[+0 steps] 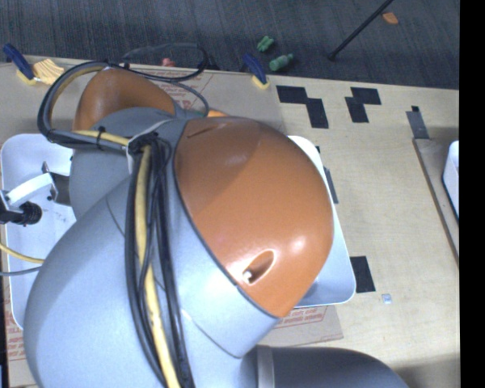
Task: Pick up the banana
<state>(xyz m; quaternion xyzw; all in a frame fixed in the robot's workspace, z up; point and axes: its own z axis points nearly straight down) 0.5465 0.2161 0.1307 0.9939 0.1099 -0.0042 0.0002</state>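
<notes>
Camera view | arm (226, 241) covers white bin (16, 156) | banana hidden | claw state: cannot tell

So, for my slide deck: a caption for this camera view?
Grey and orange arm looms over the white bin, blocking most of it.

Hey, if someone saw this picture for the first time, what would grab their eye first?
The robot arm, grey, looms over the middle and left, topped by a glossy orange dome. Black and yellow cables run down its left side. To the right, black squares mark the tan bench, and a white bin peeks out at left.
</notes>
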